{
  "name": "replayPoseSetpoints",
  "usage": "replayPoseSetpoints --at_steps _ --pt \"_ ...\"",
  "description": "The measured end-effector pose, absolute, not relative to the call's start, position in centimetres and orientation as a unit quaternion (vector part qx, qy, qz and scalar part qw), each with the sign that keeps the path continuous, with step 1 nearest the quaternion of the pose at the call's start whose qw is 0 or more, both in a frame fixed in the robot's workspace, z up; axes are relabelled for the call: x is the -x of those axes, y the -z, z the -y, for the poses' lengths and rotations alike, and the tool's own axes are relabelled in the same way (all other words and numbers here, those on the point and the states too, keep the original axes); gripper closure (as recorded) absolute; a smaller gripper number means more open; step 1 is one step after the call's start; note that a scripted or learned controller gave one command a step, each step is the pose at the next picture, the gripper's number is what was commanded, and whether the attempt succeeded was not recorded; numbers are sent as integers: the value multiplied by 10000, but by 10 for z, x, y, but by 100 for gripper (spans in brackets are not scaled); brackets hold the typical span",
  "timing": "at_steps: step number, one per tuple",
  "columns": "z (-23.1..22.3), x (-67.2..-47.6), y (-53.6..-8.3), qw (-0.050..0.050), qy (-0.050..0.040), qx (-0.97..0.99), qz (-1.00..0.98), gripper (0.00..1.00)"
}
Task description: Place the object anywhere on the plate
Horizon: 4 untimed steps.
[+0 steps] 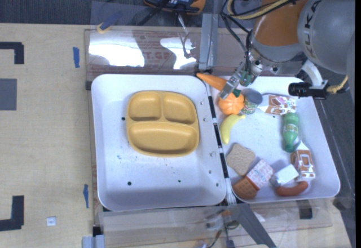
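Two white bins sit side by side on the desk, the yellow plate (163, 123) waiting in the left one, while the gripper (236, 87) hangs over the orange fruit (231, 104) in the cluttered right bin (324, 145), seemingly its pick, its fingers (228, 91) too blurred to tell whether parted or closed.

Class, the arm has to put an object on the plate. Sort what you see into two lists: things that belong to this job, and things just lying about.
Belongs to the job:
yellow plate in the left bin
pincer
orange fruit right under it

Just lying about, in the right bin:
banana
carrot
green bottle
bread slice
sausage
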<state>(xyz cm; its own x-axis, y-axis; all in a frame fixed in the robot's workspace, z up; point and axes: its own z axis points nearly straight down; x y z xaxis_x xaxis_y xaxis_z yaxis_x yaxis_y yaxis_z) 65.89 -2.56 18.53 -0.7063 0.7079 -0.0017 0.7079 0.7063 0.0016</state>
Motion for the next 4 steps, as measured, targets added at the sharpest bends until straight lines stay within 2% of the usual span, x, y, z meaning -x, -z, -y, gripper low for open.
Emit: replayPoseSetpoints --at_steps 1,2,3,4 --pt "28 -634 -188 -17 6 -4828 -8757 100" --pt "30 -618 -346 19 -2 -6060 -7955 100" --pt "-61 -593 -298 -11 11 -6082 -7938 100" --pt "-94 -602 -215 -15 9 -4919 -8707 100"
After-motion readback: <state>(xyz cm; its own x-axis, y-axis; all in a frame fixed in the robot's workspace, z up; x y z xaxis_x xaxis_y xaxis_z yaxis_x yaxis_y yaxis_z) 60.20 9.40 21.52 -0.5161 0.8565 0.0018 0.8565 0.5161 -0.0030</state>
